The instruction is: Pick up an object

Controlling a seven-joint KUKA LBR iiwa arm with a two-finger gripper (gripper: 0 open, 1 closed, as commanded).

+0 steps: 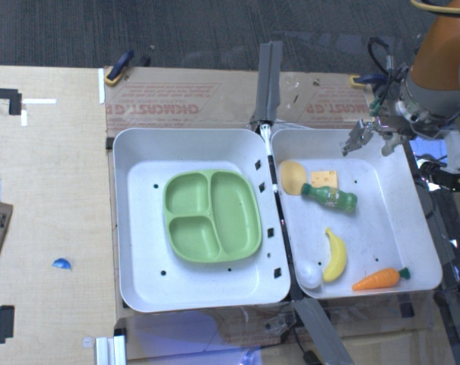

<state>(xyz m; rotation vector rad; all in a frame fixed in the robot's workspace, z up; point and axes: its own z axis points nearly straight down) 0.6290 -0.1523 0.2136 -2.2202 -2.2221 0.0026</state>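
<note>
The right bin (412, 204) holds several small items. A green bottle (330, 196) lies on its side beside a yellow cheese wedge (324, 179) and a round yellow piece (293, 177). Toward the front lie a banana (335, 255), an orange carrot (379, 279) and a small white object (311, 274). My gripper (370, 141) hovers over the bin's far right corner, above and to the right of the bottle. It is open, with nothing between its fingers.
In the left bin (131, 226) sits a green divided plate (213, 215). A grey bar (268, 82) runs back from the seam between the bins. Cardboard (176, 101) lies behind the bins, and the wooden bench top (39, 204) spreads to the left.
</note>
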